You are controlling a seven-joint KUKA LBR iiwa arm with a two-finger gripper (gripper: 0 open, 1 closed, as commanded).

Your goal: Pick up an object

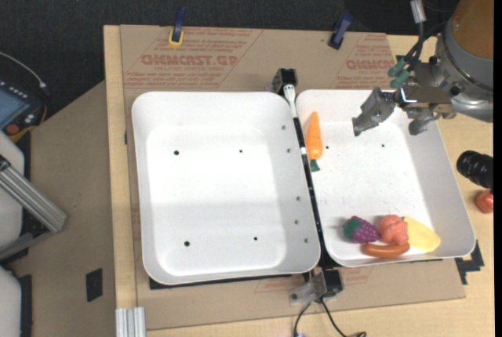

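- The gripper (392, 116) hangs over the back of the right bin (439, 163), high enough that it bumps nothing.
- Its jaws are spread wide, with nothing between them, ready to take a toy.
- The carrot (314, 135) lies a little to the left of the jaws, by the bin's wall.
- The grapes (361, 230), the peach (394, 229), the sausage (385, 250) and the lemon (423, 237) sit bunched in the front corner, well below the jaws.
- The left bin (157, 194) is far from the jaws.
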